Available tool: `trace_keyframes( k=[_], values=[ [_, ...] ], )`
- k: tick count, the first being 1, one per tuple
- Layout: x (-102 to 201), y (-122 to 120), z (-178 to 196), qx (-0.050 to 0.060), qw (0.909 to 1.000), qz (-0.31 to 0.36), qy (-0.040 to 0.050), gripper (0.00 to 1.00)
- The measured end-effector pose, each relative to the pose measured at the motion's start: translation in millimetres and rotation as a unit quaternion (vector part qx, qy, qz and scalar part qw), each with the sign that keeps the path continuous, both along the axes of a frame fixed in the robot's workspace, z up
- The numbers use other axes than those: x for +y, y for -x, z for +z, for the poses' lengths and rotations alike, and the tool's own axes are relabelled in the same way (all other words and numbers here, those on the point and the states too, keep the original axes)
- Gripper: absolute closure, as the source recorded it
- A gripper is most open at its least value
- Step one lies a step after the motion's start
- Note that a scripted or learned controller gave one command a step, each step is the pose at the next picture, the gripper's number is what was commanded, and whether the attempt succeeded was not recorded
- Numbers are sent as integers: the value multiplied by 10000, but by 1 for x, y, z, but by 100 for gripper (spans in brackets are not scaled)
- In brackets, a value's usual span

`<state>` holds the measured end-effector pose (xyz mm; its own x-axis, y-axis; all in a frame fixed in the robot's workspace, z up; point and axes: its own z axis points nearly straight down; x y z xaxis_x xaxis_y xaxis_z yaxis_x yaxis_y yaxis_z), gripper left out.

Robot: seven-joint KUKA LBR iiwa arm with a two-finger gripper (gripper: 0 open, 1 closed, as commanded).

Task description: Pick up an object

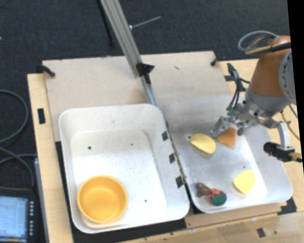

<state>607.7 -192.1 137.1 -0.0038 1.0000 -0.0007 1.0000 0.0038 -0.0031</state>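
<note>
Two bins: yellow bowl left, four items right.

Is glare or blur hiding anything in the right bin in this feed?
Camera view: lighting is even, with soft shadows and no strong glare; the white right bin reads bright but not blown out. The image is soft overall, so the gripper above the orange wedge is smeared, and the small brown, red and green clump lacks detail.
</note>
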Motion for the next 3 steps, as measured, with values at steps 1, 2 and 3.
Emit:
trace_keyframes(
  k=[1,2,3],
  values=[
    [-2,-2,-34,-45,10000,-16,19,0],
    [-3,-3,-21,-71,10000,-14,27,100],
    [-11,-4,42,-54,10000,-19,13,100]
  ],
)
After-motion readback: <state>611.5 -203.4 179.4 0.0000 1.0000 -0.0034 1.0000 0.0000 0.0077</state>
